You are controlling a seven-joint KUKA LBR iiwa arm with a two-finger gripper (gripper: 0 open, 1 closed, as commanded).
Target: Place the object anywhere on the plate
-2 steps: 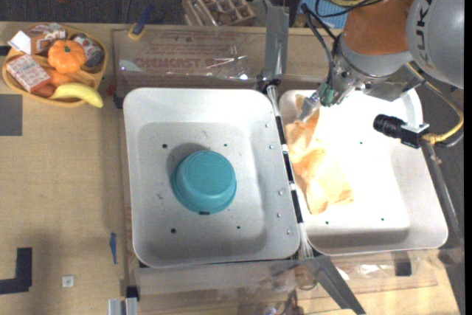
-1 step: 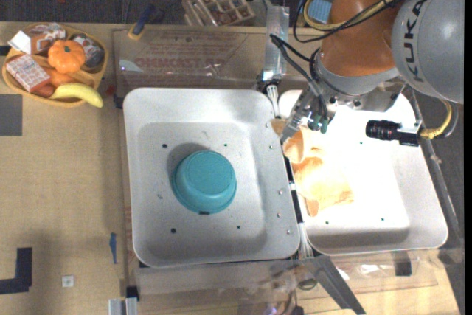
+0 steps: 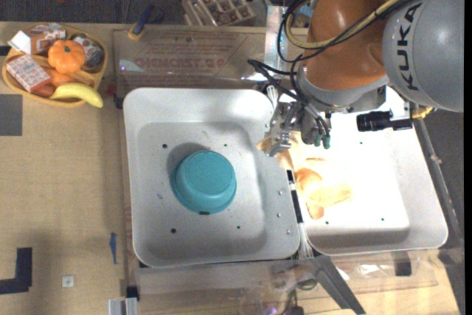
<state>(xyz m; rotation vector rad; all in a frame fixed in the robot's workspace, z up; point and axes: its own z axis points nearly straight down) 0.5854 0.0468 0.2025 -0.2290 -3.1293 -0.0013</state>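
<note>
A teal round plate (image 3: 204, 181) lies in the middle of the left white bin (image 3: 147, 122). Several pale orange and yellow objects (image 3: 324, 192) lie washed out by glare at the left side of the right white bin (image 3: 413, 188). My gripper (image 3: 280, 138) hangs over the divide between the two bins, near their far end. It is up and to the right of the plate and just above the nearest orange object (image 3: 306, 176). A small orange patch (image 3: 265, 147) shows at the gripper's tip, too blurred to identify.
A basket (image 3: 51, 70) of toy fruit and boxes sits on the bench at the far left. Boxes and cables lie behind the bins. The grey arm (image 3: 413, 33) with its orange band (image 3: 346, 26) covers the far right corner of the right bin.
</note>
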